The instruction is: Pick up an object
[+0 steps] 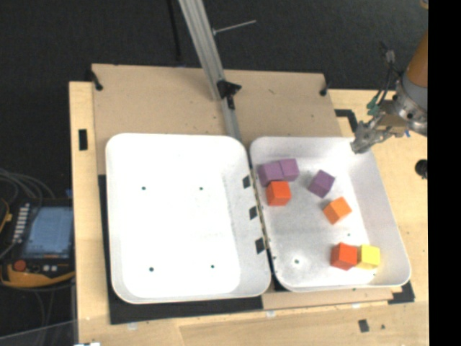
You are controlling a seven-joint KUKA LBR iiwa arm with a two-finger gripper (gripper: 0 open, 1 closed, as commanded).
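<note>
Purple cube-shaped block (pixel 321 183) lies in the right shallow white bin (pixel 382 193), nearest the two-finger gripper (pixel 360 143) at the bin's upper right rim. Jaw state: cannot tell. Approach step; next, descend over one block.

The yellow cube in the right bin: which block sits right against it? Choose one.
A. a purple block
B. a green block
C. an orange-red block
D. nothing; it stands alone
C: in the right bin, the yellow cube sits near the front corner with an orange-red block pressed against its left side, while the purple blocks lie farther back.
</note>
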